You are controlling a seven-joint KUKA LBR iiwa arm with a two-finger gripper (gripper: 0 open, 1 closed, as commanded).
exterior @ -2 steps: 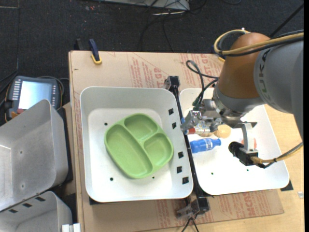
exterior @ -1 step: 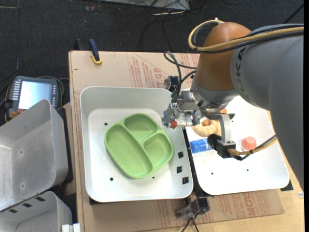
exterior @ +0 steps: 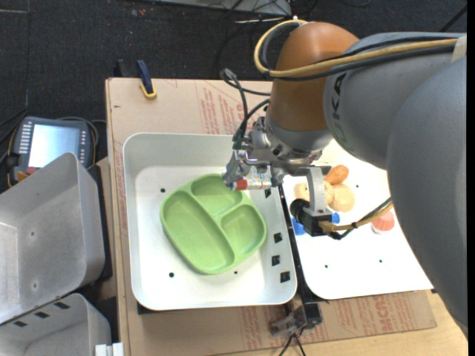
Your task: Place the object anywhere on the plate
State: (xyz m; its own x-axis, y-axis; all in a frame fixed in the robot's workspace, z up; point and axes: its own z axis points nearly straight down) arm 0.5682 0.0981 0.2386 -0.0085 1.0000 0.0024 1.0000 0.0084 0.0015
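A light green plate [exterior: 211, 228] with three compartments lies in the left white bin [exterior: 145, 199], turned at a slant. My gripper [exterior: 241, 178] hangs over the plate's far right rim, close to the wall between the two bins. The wrist above it hides most of it. I cannot make out any object in it. Several small objects lie in the right bin [exterior: 371, 273]: an orange piece [exterior: 338, 173], a pale yellow lump [exterior: 342, 197], a small blue piece [exterior: 298, 228] and a pink-red piece [exterior: 383, 222].
The big grey arm covers the right bin's far side and right half. A grey box and a tablet [exterior: 44, 143] stand left of the bench. Cardboard lies under both bins.
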